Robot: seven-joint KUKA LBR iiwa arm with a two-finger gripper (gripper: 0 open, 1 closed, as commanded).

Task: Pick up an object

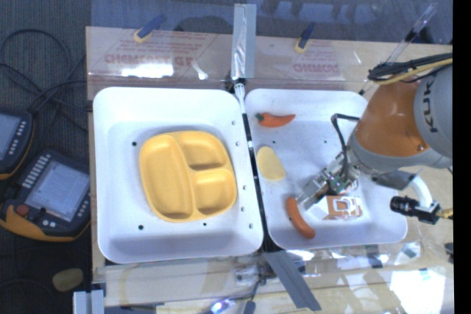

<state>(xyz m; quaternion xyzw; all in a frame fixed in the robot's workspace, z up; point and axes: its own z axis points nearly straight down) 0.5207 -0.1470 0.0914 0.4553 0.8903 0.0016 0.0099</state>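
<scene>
— While the arm (401, 130) leans in over the right bin (383, 232), where exactly does the claw (329, 184) sit?

— Low in that bin, toward its near half, with the metal tip pointing left and a little down toward the sausage (299, 218).

— And the sausage itself?

— It lies on the bin floor, slanting from upper left to lower right, just beside the claw tip. Its upper end is the part nearest the claw. I cannot say whether they touch.

— Anything closer than that?

— A small white packet with an orange print (343, 207) lies just below and to the right of the claw, partly under the wrist. Whether the claw touches it is unclear too.

— Are the prongs spread or pressed together?

— I cannot tell; the tip is small and blurred against the white floor. Nothing shows between them.

— What else is in that bin?

— A pale yellow oval piece (271, 163) lies near the left wall, up and to the left of the claw. A small orange carrot (275, 118) with a green end lies at the far left corner, well apart from it.

— And the left bin (118, 232)?

— It holds a yellow divided tray (188, 174), across the wall between the bins on the counter.
</scene>
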